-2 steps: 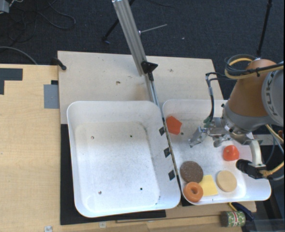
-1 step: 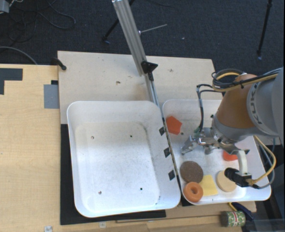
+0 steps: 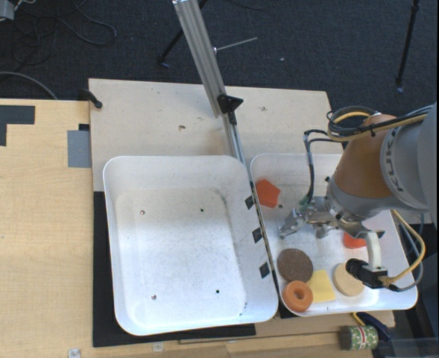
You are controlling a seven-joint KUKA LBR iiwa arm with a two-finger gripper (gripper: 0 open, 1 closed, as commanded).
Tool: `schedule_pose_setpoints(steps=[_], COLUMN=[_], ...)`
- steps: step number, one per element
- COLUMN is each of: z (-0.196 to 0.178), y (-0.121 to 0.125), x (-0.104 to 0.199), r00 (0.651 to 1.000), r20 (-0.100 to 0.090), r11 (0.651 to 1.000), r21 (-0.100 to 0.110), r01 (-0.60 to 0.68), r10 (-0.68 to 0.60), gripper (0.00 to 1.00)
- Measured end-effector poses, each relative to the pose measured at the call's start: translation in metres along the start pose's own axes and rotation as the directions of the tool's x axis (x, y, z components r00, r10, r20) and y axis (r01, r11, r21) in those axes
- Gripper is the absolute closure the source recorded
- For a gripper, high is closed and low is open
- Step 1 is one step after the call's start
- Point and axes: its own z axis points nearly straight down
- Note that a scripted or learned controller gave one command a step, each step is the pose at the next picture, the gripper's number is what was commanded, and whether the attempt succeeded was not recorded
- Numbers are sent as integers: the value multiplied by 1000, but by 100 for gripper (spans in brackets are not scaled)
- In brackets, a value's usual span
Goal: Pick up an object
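Two shallow white bins are seen side by side on the bench (image 3: 167, 118). The left bin (image 3: 130, 177) carries only small dark specks on its floor. The right bin (image 3: 405, 298) holds several objects, and the arm (image 3: 383, 162) is reached in over it from the right, its orange band just above the wrist.

The gripper (image 3: 308, 221) is found low over the middle of the right bin, its metal fingers pointed toward the left wall. How far the fingers are spread cannot be told, and nothing is seen held between them.

An orange block (image 3: 267, 192) lies near the bin's left wall, toward the far corner, just beside the fingertips but apart from them. A dark brown disc (image 3: 295, 264) lies flat near the left wall, nearer the front edge. An orange ring (image 3: 299, 295) sits at the front left corner, touching or almost touching the disc. A pale yellow block (image 3: 323, 286) lies just beside the ring along the front edge, and a tan round piece (image 3: 347, 279) is placed further right on that edge. A small red object (image 3: 355, 240) is partly hidden under the wrist.

A slanted aluminium bar (image 3: 204, 58) rises from between the bins toward the far edge of the bench. A small green can-like object (image 3: 361, 338) lies on the floor in front of the right bin
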Motion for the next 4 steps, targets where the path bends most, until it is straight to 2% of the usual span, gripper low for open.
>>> schedule_pose_setpoints(steps=[1,3,4], z=[-10,-130,-138], y=[0,10,10], x=[-1,-12,-12], r00=[1000,1000,1000], r20=[-1,2,1], r11=[1000,1000,1000], r21=[1,-6,-1], r01=[-6,6,9], r10=[6,-6,-9], gripper=[100,100,100])
